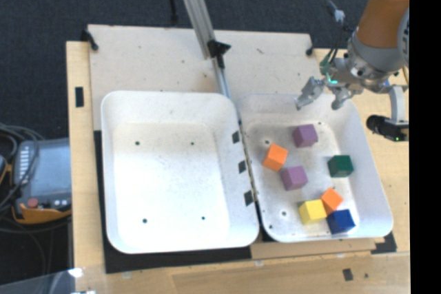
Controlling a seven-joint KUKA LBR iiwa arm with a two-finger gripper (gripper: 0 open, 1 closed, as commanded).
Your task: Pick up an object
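My two-finger gripper (322,97) hangs over the far edge of the right shallow white bin (368,148), fingers spread apart and released, nothing between them. One fingertip (303,101) points down toward the far-left part of that bin, the other sits to its right. My grey arm with the orange band (384,14) enters from the far right.

Right bin holds 7 small blocks:
- purple cube (304,135), farthest of the group, nearest to my fingers but apart from them
- orange cube (275,157), left of centre, near the bin's left wall
- second purple cube (294,177), just near and right of the orange one
- dark green cube (340,165), toward the right wall
- yellow cube (312,211), near edge
- second orange cube (332,199), touching or just beside the yellow one
- blue cube (340,221), at the near-right corner, tight against the second orange cube

Left shallow white bin (110,148) sits beside the right one, walls meeting at the middle.

A slanted metal rail (193,0) runs from the far side down to the seam between the 2 bins. Wooden bench top (158,55) shows beyond both bins.
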